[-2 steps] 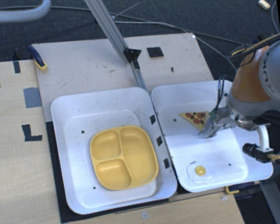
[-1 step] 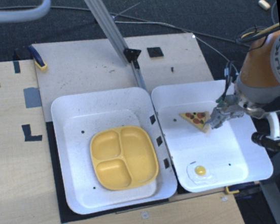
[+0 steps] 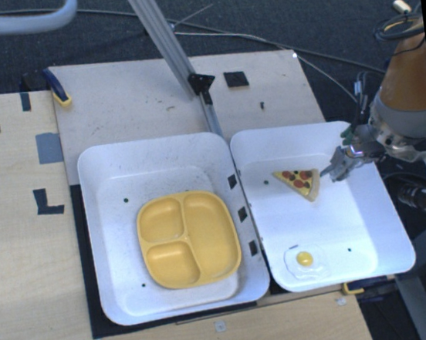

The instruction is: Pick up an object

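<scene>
Two white bins (image 3: 104, 172), one yellow divided plate (image 3: 188, 238), one pizza slice (image 3: 299, 182), one fried egg (image 3: 303, 260).

Pizza slice (image 3: 299, 182): toy wedge, tan crust, yellow topping with red rounds and small dark specks. Lies flat on the floor of the right-hand white bin (image 3: 375, 218), in its far half, roughly midway across. Point faces left, crust edge faces right.

Fried egg (image 3: 303, 260): toy piece, flat white patch with a round yellow yolk at centre. Lies flat in the same bin, at its near edge, left of middle, well apart from the pizza slice.

Divided plate (image 3: 188, 238): yellow, rounded rectangle, three compartments. Sits flat and upright in the left-hand white bin (image 3: 110, 218), towards its near right.
</scene>
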